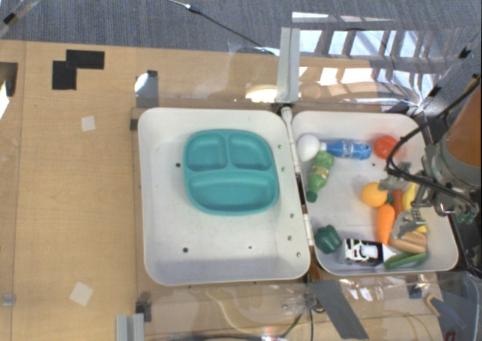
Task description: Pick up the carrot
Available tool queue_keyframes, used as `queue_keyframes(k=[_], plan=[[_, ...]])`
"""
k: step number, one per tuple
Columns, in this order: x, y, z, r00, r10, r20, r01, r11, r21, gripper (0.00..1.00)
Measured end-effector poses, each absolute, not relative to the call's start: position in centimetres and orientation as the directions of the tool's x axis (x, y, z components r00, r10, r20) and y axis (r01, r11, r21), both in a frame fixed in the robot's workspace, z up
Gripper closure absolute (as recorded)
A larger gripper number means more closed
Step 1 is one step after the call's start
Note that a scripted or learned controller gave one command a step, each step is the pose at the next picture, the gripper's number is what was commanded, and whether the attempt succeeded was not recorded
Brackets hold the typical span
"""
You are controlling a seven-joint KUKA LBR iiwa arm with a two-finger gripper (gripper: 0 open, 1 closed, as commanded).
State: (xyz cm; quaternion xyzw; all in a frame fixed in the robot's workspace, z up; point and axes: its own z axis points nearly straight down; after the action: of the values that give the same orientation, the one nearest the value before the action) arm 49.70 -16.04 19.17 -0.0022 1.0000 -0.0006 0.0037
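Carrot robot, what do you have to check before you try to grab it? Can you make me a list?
1. Carrot in sight: ok. It lies in the right bin, near the right side.
2. Gripper near the carrot: ok. It sits just to the carrot's right.
3. Carrot between the fingers: not ok. It lies beside the gripper, not in it.
4. Fingers open wide enough: cannot tell. They are too small and cluttered to read.
5. Room around the carrot: not ok. An orange fruit sits at its top end and a banana lies close by.
6. Teal plate out of the way: ok. It rests in the left bin.
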Motion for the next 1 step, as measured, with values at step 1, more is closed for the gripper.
queue_keyframes(k=[1], plan=[[50.25, -17.38, 10.77, -0.989, -0.147, -0.013, -0.147, 0.989, -0.004, 0.0]])
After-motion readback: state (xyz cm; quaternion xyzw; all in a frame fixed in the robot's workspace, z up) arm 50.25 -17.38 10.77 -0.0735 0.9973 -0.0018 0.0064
